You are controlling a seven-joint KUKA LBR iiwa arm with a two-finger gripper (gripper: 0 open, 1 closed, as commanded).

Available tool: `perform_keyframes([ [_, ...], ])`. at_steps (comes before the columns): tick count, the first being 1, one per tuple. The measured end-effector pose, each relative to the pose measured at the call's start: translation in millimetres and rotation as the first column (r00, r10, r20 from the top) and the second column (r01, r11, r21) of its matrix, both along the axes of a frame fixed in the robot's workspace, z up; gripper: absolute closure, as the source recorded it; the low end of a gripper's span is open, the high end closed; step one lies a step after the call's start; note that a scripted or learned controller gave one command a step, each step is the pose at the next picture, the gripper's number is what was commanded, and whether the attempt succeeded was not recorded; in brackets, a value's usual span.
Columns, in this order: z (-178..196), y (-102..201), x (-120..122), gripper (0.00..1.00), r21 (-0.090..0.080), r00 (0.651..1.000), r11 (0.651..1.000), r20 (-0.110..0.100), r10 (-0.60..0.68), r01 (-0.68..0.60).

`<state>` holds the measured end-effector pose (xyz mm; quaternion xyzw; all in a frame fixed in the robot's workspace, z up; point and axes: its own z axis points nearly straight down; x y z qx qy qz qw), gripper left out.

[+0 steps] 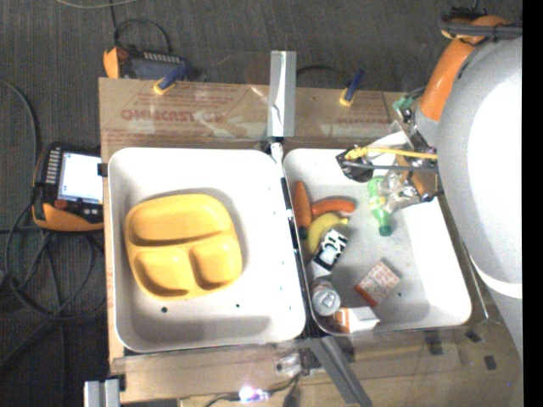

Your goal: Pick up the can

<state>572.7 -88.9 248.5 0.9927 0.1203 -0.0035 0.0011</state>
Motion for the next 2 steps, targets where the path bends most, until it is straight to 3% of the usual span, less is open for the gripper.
perform_keyframes([
  [1, 4, -6, 18, 1.00, 0.000, 0.999, 0.999, 0.000, -0.038, 0.038],
  [2, 8, 35, -40, 1.00, 0.001, 1.000, 1.000, 0.000, -0.010, 0.010],
])
